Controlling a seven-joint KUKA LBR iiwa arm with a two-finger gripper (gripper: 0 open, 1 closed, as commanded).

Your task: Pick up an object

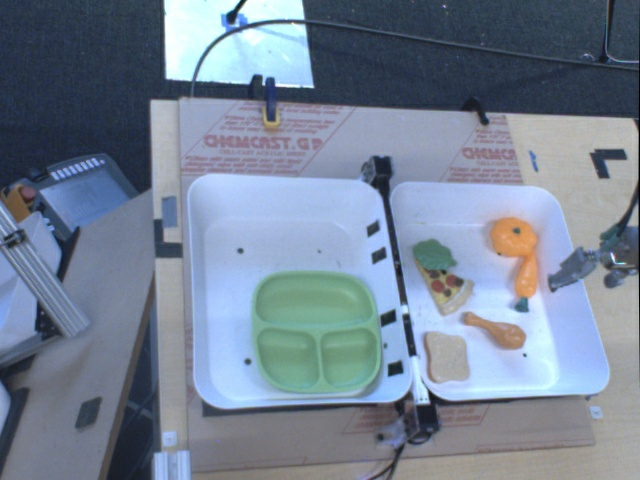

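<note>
Orange carrot [526, 274] lies nearest the gripper [563, 274], at its nine o'clock in the right bin [575, 363]; whether its fingers are spread, I cannot tell. Descend squarely over it.

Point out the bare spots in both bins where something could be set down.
Left white bin: bare floor behind the green divided plate, toward the far wall. Right white bin: bare near-right corner, beyond the toy drumstick. Crowded: its middle, around the pizza slice, broccoli, bread slice, orange and carrot.
</note>
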